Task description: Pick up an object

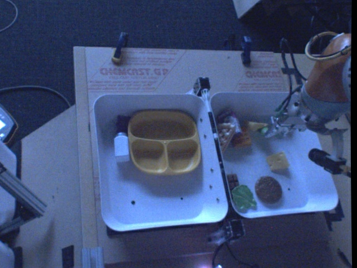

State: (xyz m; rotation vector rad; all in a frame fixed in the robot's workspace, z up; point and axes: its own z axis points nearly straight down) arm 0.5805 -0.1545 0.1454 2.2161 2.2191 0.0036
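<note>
The right bin (312,194) holds several toy foods: a yellow cheese wedge (278,162), a round brown patty (268,189), a green leafy piece (243,197), a small dark brown block (232,179), a corn-like packet (228,133) and a yellow piece (256,126) near the back. My gripper (277,127) hangs low over the back of this bin, just right of the yellow piece and above the cheese wedge. Nothing shows between its tips.
The left bin (111,205) carries a yellow divided plate (163,141), a small white bottle (121,147) and a dark object (122,121) behind the bottle. The arm's orange band (329,66) rises at the right. Clamps (119,47) hold the board's far edge.
</note>
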